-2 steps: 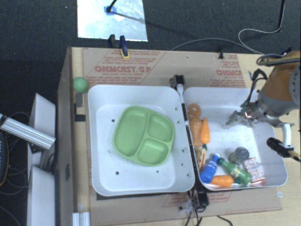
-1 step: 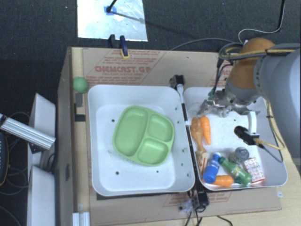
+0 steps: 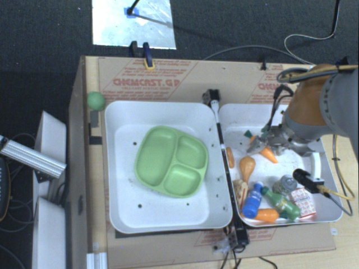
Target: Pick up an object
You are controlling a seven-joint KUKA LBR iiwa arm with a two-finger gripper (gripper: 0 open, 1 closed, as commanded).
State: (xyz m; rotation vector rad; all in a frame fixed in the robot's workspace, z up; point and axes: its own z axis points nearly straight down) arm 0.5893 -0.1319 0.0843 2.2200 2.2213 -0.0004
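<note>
**Arm low over the right bin, near an orange carrot**

At the near edge of the right bin (image 3: 336,214) lay a heap of small things: a blue bottle (image 3: 253,200), a green bottle (image 3: 282,204), an orange piece (image 3: 267,216) and a red and white packet (image 3: 304,202). A little farther in was a pale orange, pear-shaped toy (image 3: 247,165). Beyond it lay an orange carrot (image 3: 270,155), short and tapered, tilted on the white floor of the bin. The gripper (image 3: 261,143) was just beside the carrot, perhaps touching it. Whether the jaws were released or clenched I cannot tell, because they were small and dark against the clutter.

The left bin (image 3: 118,206) held a light green tray (image 3: 171,161) with three compartments. Both bins stood on the desk (image 3: 168,77), covered with brown board with red print. A green ball (image 3: 95,100) was at the left edge of the desk. Farther away, a shiny sheet (image 3: 133,15) lay on the dark carpet (image 3: 45,38).
</note>
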